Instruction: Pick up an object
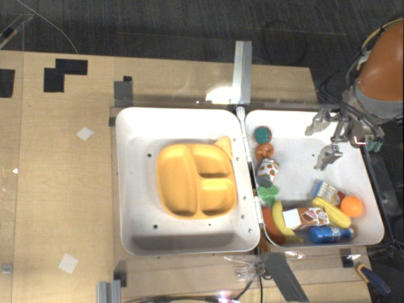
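Here the gripper (328, 137) hangs over the right bin's (297, 122) bare far corner, fingers spread and holding nothing. The toys, an orange ball (351, 206) among them, crowd its near and left edges.

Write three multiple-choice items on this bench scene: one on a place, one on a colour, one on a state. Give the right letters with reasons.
1. Where does the yellow tray lie?
A. in the left bin
B. in the right bin
C. on the bench outside both bins

2. What colour is the ball nearest the right bin's far edge?
A. red
B. teal
C. white

3. What is between the fingers of the gripper?
A. a banana
B. the blue bottle
C. nothing

Answers: 1 A, the tray fills the left bin. 2 B, it looks teal. 3 C, the gripper hangs over bare floor of the right bin, with the banana and blue bottle lying in the near pile.
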You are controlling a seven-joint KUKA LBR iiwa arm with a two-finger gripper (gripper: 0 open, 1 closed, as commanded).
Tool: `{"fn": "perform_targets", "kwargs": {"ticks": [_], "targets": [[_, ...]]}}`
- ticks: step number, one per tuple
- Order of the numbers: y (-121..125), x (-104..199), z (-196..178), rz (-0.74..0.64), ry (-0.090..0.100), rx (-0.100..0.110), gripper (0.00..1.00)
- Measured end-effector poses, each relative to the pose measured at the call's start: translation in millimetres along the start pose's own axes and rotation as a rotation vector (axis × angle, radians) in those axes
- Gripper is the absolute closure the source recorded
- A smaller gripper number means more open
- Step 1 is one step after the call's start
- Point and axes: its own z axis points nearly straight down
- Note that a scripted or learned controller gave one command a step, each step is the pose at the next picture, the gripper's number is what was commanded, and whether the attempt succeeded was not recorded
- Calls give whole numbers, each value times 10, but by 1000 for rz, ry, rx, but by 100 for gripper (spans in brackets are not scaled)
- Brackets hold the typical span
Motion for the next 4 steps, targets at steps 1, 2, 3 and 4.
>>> {"fn": "perform_targets", "kwargs": {"ticks": [1,2,3,4], "targets": [[44,-277,-131,-218,-4,1,0],[550,-81,917,-248,7,-5,0],[115,-197,1243,-25,-5,0,0],[-330,177,1239,174,-4,1,0]]}}
